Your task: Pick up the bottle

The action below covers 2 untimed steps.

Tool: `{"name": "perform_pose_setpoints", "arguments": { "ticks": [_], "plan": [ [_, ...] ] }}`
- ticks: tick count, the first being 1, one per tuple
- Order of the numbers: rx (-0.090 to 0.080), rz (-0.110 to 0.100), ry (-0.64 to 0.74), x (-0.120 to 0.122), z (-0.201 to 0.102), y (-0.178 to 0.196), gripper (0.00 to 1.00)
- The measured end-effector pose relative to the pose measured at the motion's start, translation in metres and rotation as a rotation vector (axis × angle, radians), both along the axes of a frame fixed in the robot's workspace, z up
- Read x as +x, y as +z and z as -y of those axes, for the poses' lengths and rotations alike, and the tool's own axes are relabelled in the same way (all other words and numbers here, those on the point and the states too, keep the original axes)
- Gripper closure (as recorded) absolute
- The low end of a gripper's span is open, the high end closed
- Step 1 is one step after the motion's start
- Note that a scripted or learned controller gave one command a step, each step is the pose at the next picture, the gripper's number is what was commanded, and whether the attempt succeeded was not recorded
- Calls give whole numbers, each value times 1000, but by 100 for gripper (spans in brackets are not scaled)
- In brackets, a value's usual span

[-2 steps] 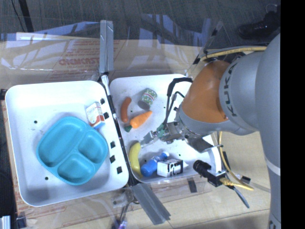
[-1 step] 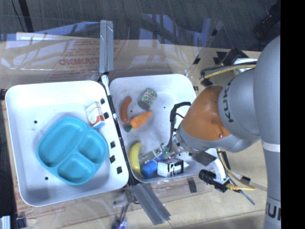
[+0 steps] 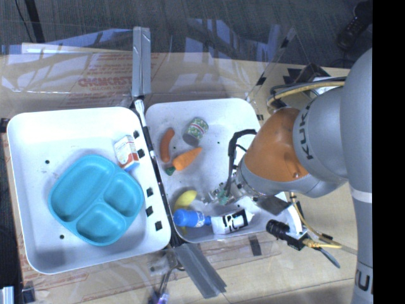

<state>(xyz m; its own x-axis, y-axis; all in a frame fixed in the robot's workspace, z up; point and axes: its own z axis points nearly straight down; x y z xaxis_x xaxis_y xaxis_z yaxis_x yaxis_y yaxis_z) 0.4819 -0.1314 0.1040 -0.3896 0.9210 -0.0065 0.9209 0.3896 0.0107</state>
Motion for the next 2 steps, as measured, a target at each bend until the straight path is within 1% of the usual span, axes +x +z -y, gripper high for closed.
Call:
{"name": "perform_pose_setpoints", "arguments": {
  "ticks": [1, 2],
  "plan": [
    [0, 0, 0, 0, 0, 0, 0],
    [-3, -8, -164, -4, -29, -9, 0]
  ]
}}
